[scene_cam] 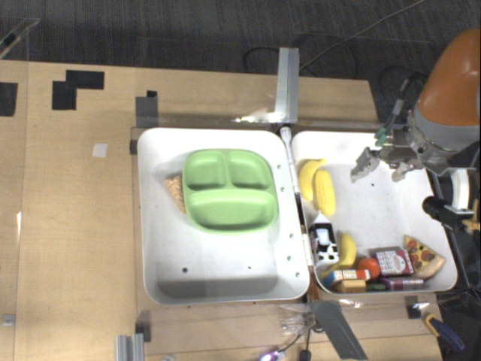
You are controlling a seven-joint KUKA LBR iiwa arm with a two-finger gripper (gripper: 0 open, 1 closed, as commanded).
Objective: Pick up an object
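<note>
1. The grey two-finger gripper [383, 165] hangs over the upper part of the right white bin [391, 220], its fingers spread apart with nothing between them.
2. Behind it, the grey arm with its orange band [454, 74] reaches in from the right.
3. Left of the gripper, and apart from it, a yellow corn cob [325, 192] lies just beside a yellow banana [307, 177] near the bin's left wall.
4. Along the bin's lower edge sits a cluster: a black-and-white small carton [324, 241], a second small yellow banana [346, 250], a red tomato-like ball [368, 267], a red packet [392, 261] and a toy pizza slice [422, 255].
5. In the left white bin [218, 269], a light green divided plastic tray [228, 189] rests on a tan waffle-like piece [174, 192], which peeks out at its left side.
</note>
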